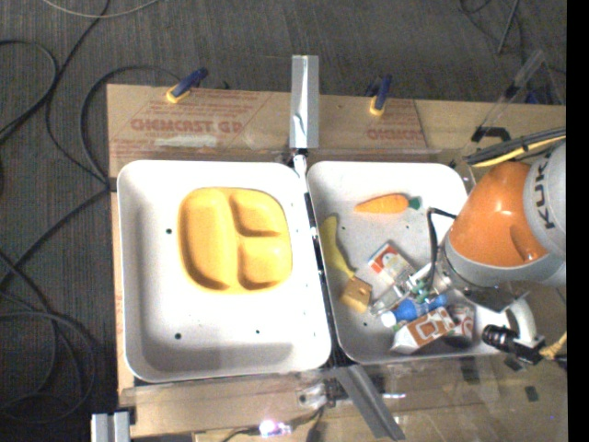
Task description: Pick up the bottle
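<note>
A: What did the left bin (pixel 138 274) hold?
B: A yellow divided tray (pixel 236 238), near its centre.
A: And the right bin (pixel 368 178)?
B: A carrot (pixel 382 204) lay at 12 o'clock and a banana (pixel 335 250) at 9 o'clock. Cartons (pixel 433 328) and a clear bottle with a blue cap (pixel 405 309) were clustered at 5 o'clock. The arm (pixel 502 233) entered from 3 o'clock, its gripper (pixel 416 288) over that cluster.

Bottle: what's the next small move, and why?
Probably lower the hand a little and recentre on the bottle. The hand sits low in the right bin, right by the bottle's blue cap, amid a carton and a box. No hold is evident.
</note>
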Action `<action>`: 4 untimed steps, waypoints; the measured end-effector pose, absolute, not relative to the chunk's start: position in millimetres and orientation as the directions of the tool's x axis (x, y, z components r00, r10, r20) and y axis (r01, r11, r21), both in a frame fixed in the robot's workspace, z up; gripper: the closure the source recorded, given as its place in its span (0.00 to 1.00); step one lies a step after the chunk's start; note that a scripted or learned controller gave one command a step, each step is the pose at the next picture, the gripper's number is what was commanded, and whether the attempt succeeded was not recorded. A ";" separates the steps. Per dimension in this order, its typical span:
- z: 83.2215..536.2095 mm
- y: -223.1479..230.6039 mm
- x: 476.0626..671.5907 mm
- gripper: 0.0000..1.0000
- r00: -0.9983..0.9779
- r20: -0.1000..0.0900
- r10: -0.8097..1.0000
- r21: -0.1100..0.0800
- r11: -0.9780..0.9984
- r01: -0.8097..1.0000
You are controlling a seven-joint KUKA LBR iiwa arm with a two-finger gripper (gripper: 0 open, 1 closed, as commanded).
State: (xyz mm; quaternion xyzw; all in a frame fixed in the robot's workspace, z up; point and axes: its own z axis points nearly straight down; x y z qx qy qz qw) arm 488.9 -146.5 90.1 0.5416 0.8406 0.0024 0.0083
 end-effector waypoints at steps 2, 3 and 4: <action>89.9 -99.5 490.7 0.00 0.211 -0.002 0.978 0.022 -0.211 0.977; 98.5 -98.7 490.7 1.00 0.211 0.001 0.978 0.018 -0.211 0.977; 98.5 -98.7 490.7 0.00 0.211 0.001 0.978 0.018 -0.211 0.977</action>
